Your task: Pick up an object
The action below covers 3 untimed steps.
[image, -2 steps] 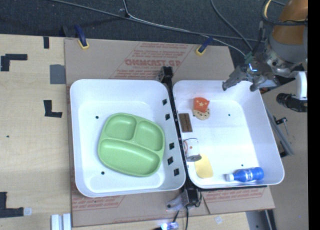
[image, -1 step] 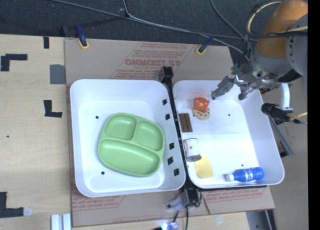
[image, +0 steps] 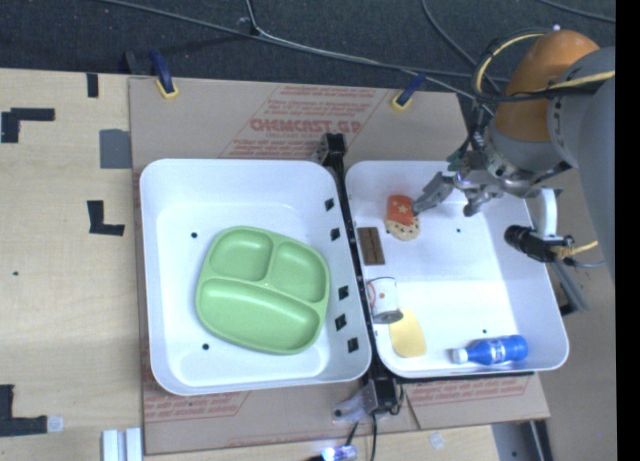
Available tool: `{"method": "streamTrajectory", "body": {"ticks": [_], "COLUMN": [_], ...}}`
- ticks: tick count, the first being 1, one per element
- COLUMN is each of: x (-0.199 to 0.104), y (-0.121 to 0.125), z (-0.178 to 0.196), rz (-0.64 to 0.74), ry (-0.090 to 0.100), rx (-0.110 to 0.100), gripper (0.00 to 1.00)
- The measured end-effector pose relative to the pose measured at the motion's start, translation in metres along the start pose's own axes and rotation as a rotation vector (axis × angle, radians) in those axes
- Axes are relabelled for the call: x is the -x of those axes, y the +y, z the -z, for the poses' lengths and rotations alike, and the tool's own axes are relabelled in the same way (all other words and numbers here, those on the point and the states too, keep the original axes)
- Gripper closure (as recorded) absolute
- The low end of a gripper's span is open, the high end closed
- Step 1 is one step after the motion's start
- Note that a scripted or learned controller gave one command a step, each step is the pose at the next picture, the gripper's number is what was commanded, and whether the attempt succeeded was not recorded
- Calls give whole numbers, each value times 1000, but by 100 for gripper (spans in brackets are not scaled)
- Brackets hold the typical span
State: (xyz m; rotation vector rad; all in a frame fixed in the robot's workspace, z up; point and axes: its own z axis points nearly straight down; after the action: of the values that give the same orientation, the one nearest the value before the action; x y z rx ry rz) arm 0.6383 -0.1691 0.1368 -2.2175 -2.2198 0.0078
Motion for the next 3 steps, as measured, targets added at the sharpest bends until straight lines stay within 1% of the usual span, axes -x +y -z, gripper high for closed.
{"method": "streamTrajectory", "body": {"ticks": [1, 2, 3], "x": [-1, -5, -4], "y": [5, 7, -1], "z": [-30, -18, 30], "rz": [3, 6, 0], "ry": [0, 11, -1], "rx": [15, 15, 10], "gripper": [0, 100, 100]}}
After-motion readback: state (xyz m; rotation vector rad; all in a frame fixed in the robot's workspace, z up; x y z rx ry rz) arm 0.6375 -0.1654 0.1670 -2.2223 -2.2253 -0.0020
